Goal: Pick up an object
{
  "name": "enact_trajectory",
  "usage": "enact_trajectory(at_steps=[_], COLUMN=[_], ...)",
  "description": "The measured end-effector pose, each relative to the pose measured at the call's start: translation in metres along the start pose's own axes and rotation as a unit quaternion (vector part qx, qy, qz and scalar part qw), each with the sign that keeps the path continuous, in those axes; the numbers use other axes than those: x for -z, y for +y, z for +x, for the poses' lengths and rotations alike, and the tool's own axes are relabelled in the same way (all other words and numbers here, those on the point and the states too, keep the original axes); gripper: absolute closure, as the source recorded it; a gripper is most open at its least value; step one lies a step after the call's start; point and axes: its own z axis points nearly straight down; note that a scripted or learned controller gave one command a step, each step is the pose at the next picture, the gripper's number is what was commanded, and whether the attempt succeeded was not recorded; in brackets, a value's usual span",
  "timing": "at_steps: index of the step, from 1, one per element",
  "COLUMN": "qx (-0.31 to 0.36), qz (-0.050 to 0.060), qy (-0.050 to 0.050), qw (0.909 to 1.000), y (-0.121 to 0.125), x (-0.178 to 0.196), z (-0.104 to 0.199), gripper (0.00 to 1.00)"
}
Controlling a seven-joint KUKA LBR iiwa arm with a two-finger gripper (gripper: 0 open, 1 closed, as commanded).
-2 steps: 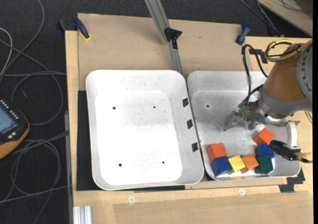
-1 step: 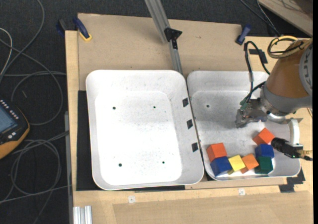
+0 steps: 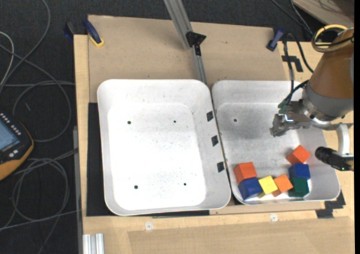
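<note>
The hand (image 3: 279,127) hangs over the right bin (image 3: 247,101), near its far right side; whether it is open cannot be told, and nothing shows in its grip. The blocks (image 3: 270,184), orange, blue, yellow and green, cluster in that bin's near right corner.

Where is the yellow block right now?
The yellow block sits in the right bin, near its front edge, between a blue block and an orange block.
</note>
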Motion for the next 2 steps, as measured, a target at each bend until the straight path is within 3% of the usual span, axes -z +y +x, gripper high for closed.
enact_trajectory(at_steps=[1, 2], qx=[0.000, 0.002], qz=[-0.001, 0.002], qy=[-0.001, 0.001], qw=[1.0000, 1.0000], y=[0.002, 0.017], x=[0.054, 0.051], z=[0.000, 0.045], gripper=[1.00, 1.00])
